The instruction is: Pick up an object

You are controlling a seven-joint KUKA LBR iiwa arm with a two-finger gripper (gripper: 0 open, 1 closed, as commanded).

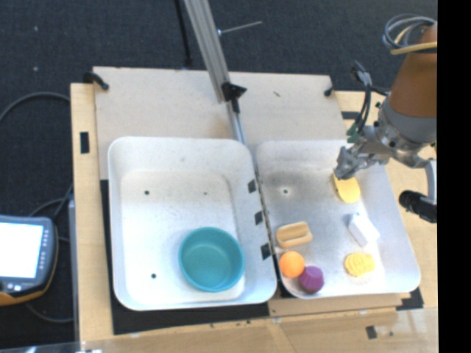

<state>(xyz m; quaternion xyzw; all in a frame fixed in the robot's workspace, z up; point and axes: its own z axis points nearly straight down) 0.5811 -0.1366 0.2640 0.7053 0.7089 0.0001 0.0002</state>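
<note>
A: Since the gripper (346, 169) sits right over the yellow disc (348, 190), that disc looks like the target. It lies in the right bin (397, 285), upper right part, touching or just below the fingertips in this view.

B: Direction from gripper to disc?

A: Just toward the bin's near edge, slightly down-frame. Disc is roundish, no clear long axis, so I'd guess wrist yaw matters little.

B: Gripper state?

A: Cannot tell. The tip is a dark blur against the bin floor. Nothing visibly between the jaws, so I won't call it a grasp.

B: Neighbours?

A: White block (362, 229) is near, further down-frame. Ribbed yellow piece (359, 264) beyond that. Tan bun (294, 234) sits toward the bin's left side, orange ball (292, 264) and purple ball (311, 278) touching each other at the near left corner. All apart from the disc. Teal bowl (212, 258) is in the left bin (129, 160), well apart.

B: Hidden bits?

A: Disc's upper edge is covered by the gripper. Height above the disc can't be judged from this slant. Arm is cut off at the frame's right.
</note>
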